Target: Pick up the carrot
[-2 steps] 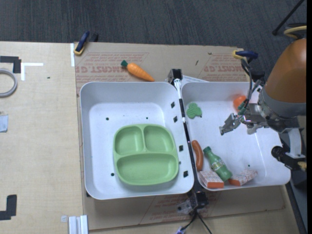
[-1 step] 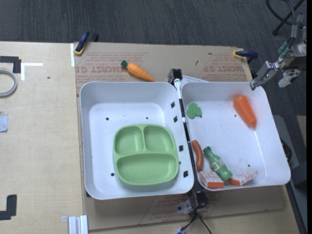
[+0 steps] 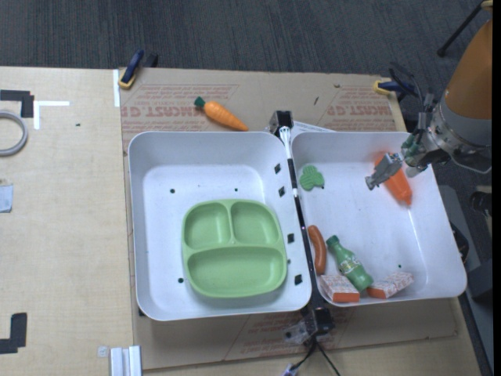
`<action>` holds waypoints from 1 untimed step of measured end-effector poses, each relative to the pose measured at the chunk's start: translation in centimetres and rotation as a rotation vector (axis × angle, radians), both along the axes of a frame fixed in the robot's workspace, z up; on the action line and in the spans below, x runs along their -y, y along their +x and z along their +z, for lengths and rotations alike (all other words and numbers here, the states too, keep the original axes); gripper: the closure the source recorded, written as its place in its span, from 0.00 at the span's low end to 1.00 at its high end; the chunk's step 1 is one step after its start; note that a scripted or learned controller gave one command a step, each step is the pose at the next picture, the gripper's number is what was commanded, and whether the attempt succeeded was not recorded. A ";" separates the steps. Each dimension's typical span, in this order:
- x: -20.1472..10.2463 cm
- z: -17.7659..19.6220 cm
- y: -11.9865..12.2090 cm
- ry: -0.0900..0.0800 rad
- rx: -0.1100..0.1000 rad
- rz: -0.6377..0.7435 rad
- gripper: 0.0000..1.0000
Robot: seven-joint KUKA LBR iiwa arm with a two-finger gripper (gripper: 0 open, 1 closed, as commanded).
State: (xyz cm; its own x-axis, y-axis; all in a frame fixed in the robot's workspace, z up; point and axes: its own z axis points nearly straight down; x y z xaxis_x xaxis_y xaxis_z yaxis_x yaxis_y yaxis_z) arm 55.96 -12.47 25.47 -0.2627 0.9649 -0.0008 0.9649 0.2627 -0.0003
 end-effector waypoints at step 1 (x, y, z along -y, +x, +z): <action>0.3 -3.2 4.5 0.000 0.001 0.123 0.00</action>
State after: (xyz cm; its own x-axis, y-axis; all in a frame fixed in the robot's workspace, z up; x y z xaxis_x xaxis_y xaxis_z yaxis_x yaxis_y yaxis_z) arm 60.49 -12.81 22.27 -0.3792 0.9253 -0.0015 0.9253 0.3792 0.0008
